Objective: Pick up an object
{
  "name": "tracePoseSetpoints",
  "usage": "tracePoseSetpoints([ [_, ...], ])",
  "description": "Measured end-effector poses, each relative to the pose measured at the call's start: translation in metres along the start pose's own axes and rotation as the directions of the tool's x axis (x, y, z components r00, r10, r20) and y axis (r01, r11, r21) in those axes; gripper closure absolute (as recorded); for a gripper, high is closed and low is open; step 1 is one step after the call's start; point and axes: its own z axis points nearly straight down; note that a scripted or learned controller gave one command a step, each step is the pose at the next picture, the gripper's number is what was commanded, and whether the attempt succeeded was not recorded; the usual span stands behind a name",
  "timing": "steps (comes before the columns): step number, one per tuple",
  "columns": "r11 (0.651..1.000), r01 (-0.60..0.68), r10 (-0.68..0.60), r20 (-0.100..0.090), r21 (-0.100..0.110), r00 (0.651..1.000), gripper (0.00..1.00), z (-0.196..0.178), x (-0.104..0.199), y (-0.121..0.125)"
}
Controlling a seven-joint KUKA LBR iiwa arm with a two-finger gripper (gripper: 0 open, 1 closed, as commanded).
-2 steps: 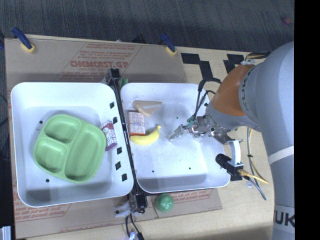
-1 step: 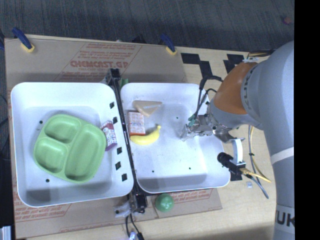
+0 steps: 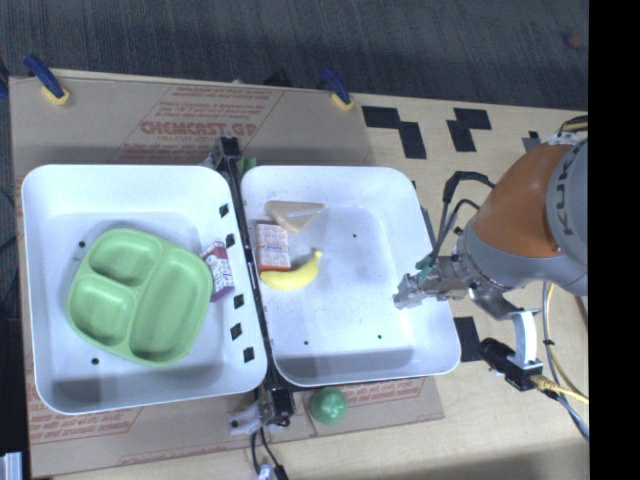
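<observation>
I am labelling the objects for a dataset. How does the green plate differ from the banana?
The green plate lies in the left bin; the banana lies in the right bin. The plate is green, broad and divided into three compartments; the banana is yellow, slim and curved. The plate is much larger than the banana. A small packet touches the plate's edge, while a red-and-white packet lies against the banana. Both lie flat, apart from the hand.
</observation>
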Motion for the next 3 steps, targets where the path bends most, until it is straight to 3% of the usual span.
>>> tracePoseSetpoints([
  [1, 1.000, 0.002, -0.002, 0.000, 0.002, 1.000, 1.00, 0.038, 0.001, 0.000],
  [2, 1.000, 0.002, -0.002, 0.001, -0.001, 1.000, 1.00, 0.007, 0.000, 0.001],
  [3, 1.000, 0.003, -0.003, -0.001, 0.003, 1.000, 1.00, 0.048, 0.001, -0.001],
])
